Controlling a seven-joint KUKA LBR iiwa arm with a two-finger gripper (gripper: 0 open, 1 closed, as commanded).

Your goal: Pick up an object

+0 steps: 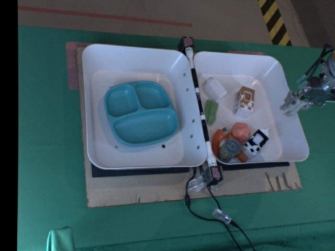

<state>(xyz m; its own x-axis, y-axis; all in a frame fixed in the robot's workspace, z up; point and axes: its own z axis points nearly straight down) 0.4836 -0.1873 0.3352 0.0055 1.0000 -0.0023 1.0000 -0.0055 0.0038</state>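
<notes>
On your left, the left bin [94, 61] holds a teal divided plate [141, 113], lying flat a little toward the bin's near edge, with its three compartments facing up. Between the two bins runs a thin rod with black and white segments [198, 95], and a cable [209, 208] trails from its near end across the green tabletop [47, 140]. In the right bin [272, 72] you will find a small white bottle [214, 88] near the far-left corner, a green piece [210, 111] just beside the left wall, and a white and orange carton [244, 99] near the middle. At the near edge lies a tight cluster: an orange item [218, 136], a round can [229, 149], a pink ball [241, 130] and a black and white toy [256, 142], touching one another. The gripper [291, 106] hovers over the bin's right wall, its fingers slightly apart and holding nothing.
</notes>
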